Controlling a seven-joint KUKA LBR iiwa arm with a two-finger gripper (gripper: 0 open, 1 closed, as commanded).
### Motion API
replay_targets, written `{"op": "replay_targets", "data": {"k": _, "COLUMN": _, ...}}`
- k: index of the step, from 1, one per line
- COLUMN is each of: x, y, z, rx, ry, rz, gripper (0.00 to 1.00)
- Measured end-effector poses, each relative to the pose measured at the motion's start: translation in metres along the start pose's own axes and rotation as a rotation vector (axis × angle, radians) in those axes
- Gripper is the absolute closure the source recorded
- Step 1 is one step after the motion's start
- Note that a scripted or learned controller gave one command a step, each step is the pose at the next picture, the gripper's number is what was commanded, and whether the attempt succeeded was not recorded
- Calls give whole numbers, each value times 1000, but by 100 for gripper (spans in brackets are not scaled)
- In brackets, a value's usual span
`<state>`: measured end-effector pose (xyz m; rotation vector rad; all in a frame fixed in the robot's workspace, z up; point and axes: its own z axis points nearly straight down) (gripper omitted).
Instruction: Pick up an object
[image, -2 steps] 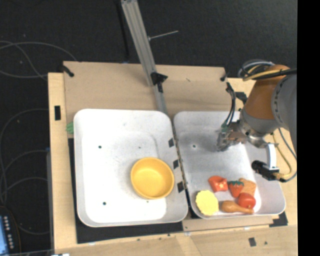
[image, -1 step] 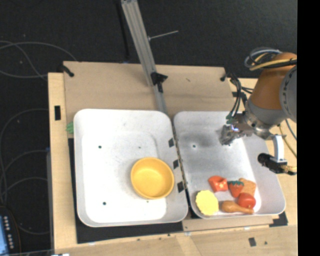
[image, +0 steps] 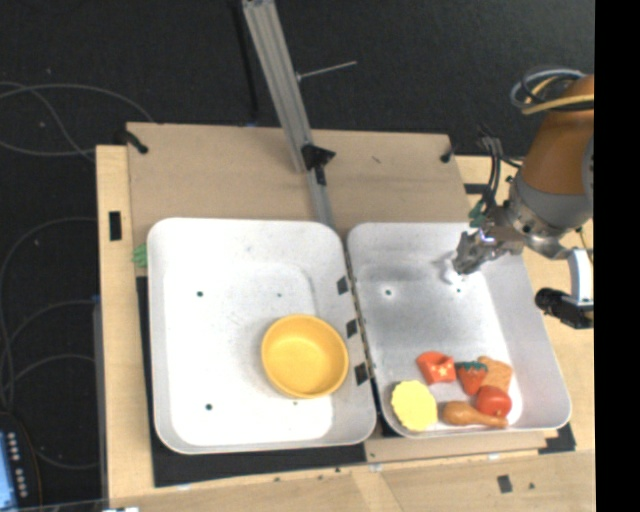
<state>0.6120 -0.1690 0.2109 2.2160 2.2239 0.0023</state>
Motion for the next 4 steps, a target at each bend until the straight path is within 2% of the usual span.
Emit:
{"op": "replay_targets", "data": {"k": 1, "x": 58, "y": 1, "z": -11, "rx": 2, "ry": 3, "rz": -1, "gripper": 100}}
{"op": "replay_targets", "data": {"k": 3, "x": 167, "y": -21, "z": -15, "rx": 3, "ry": 4, "rz": -5, "gripper": 100}}
{"op": "replay_targets", "data": {"k": 4, "x": 218, "y": -16, "z": -28, "rx": 3, "ry": 2, "rz": 0, "gripper": 100}}
